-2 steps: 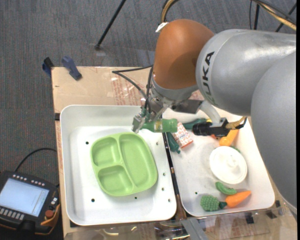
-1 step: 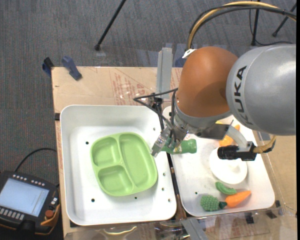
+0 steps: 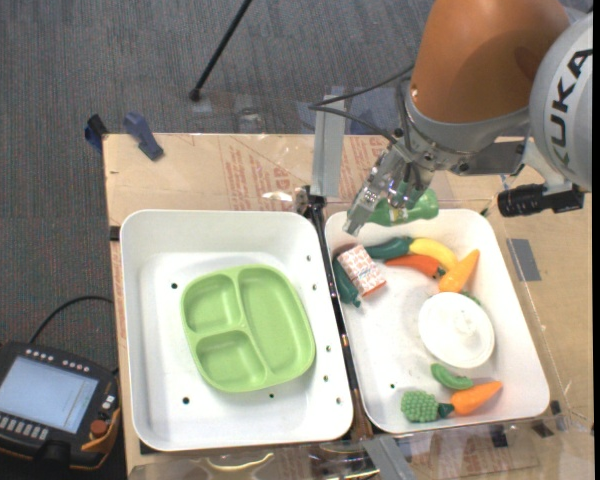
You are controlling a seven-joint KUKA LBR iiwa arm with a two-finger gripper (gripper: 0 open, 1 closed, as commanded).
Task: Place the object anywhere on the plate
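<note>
A light green plate [image 3: 248, 328] with three compartments lies in the left white bin [image 3: 145, 268], with nothing on it. My gripper [image 3: 384, 206] hangs over the back left corner of the right bin [image 3: 515, 308], well to the right of the plate. A small green toy [image 3: 416, 208] sits between its fingers, lifted off the bin floor and partly hidden by the wrist.
The right bin holds a red and white carton [image 3: 362, 270], a dark green vegetable [image 3: 390, 248], a banana [image 3: 435, 252], two carrots [image 3: 461, 268] [image 3: 477, 396], a white round dish [image 3: 457, 329], a pea pod [image 3: 450, 376] and a knobbly green toy [image 3: 415, 406]. A teach pendant [image 3: 42, 396] lies at bottom left.
</note>
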